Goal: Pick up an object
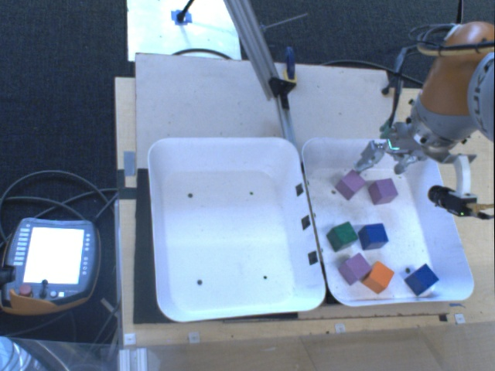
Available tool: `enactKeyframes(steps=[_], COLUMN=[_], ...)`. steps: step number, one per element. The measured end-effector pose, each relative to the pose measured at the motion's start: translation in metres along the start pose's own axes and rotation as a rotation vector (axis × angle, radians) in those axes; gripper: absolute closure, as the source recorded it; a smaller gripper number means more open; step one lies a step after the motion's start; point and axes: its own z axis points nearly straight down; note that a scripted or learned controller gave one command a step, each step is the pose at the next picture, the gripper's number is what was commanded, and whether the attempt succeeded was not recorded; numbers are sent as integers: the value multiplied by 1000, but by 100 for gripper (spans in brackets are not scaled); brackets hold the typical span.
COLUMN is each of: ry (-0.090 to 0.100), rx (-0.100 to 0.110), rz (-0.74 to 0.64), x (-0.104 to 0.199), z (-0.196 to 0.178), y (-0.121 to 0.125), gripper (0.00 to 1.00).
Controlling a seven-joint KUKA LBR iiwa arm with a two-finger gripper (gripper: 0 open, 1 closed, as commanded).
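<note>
Pincer (pixel 384 155) spread apart and gripping nothing, poised over the right bin's (pixel 448 242) far end, blocks scattered below — nearest a purple block (pixel 349 184), left bin (pixel 166 230) alongside on the worktop (pixel 209 95)

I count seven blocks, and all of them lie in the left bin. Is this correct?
The count is right, but the bin is wrong. In the camera view all seven blocks, such as the green block and orange block, lie in the right bin, not the left bin.
</note>
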Motion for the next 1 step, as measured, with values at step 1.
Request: enactKeyframes(steps=[1], ry=[-1], rx=[-4], rz=[-1], x=[0], z=[-3], y=[1], gripper=[0])
